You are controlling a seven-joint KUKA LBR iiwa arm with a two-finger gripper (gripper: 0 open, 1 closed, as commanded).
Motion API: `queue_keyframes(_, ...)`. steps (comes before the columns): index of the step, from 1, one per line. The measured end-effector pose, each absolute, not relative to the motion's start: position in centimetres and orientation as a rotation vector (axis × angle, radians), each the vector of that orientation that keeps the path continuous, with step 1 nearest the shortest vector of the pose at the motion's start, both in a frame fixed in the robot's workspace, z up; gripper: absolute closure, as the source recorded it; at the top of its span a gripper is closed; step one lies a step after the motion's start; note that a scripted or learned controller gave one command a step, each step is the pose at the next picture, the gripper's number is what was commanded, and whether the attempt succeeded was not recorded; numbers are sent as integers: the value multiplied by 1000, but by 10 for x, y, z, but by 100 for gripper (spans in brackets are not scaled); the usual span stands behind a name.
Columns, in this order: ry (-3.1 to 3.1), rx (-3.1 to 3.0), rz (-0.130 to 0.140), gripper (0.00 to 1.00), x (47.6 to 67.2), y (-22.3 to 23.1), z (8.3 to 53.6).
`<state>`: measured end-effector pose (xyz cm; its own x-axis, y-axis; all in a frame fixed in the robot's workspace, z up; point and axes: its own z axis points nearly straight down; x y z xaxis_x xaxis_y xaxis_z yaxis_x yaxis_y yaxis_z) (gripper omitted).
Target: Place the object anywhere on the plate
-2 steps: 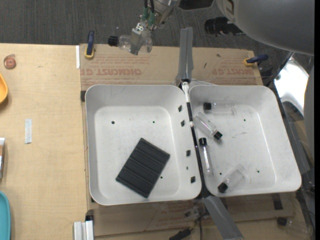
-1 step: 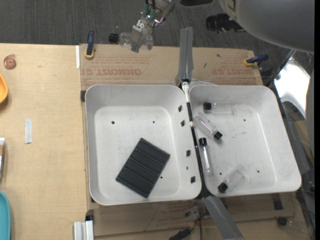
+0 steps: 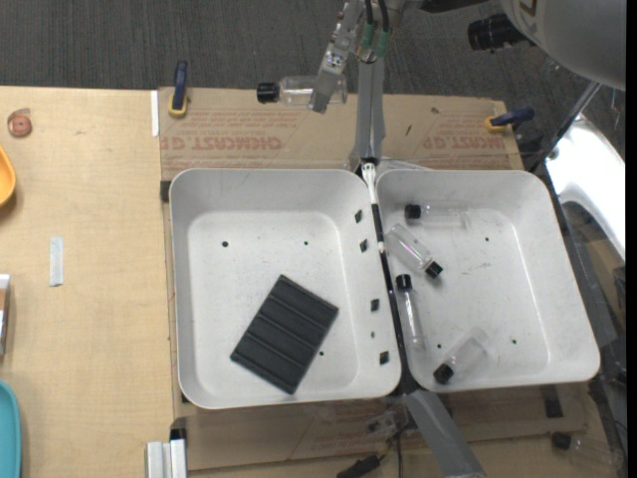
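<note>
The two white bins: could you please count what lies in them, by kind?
Clear vials with black caps, right bin: 4
Black ridged plate, left bin: 1
Total: 5

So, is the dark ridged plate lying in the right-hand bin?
No, the dark ridged plate lies in the left bin; the right bin holds clear vials.

Both white bins [image 3: 199,227] look like smooth, slightly glossy plastic. The black plate [image 3: 286,333] is matt and ribbed. The vials [image 3: 413,251] are clear, glassy plastic with black caps. The tabletop [image 3: 80,187] looks like pale wood.
</note>
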<state>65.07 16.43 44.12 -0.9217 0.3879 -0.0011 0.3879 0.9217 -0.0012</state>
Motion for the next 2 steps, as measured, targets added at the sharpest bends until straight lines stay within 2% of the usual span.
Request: queue_keyframes(2,3075,627,-3,100,653,163,457)
